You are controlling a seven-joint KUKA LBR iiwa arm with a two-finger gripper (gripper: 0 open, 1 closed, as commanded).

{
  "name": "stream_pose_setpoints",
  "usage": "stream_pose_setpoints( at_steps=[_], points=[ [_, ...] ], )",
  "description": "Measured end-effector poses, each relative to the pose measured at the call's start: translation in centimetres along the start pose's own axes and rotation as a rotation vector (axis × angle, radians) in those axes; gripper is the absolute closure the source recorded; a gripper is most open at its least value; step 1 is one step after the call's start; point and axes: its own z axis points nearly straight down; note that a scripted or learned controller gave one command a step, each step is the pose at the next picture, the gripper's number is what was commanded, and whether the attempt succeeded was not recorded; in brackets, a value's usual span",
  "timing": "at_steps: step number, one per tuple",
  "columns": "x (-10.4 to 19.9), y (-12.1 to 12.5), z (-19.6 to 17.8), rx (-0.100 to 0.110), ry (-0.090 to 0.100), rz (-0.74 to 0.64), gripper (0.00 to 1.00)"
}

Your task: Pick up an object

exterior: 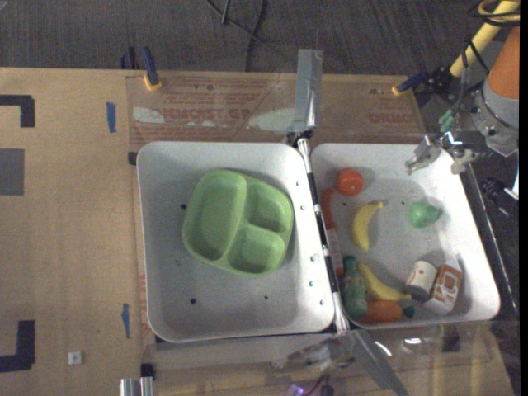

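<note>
— Cardboard-covered bench (66,246) is bearing both bins; where is the claw hanging?

— The two-finger gripper (437,157) is hovering spread and gripping nothing over the right white bin's (478,246) twelve-o'clock rim.

— And the objects?

— A round green plastic fruit (424,214) is lying at its six o'clock; a yellow banana (365,223) at seven.

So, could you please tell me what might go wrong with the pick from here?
The gripper sits over the right bin's far rim, so a straight descent may hit the rim. The objects in the near corner, a carton, a banana and a bottle, lie crowded together, so a grasp there could catch two or slip.
</note>
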Motion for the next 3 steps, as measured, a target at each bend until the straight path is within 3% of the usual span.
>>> stream_pose_setpoints(
  at_steps=[1, 2, 3],
  points=[
    [2.5, 1.7, 14.5, -0.004, -0.001, -0.043, 0.0],
    [5.0, -1.6, 14.9, -0.008, -0.002, -0.129, 0.0],
    [4.7, -1.4, 13.7, -0.014, -0.007, -0.125, 1.0]
  ],
)
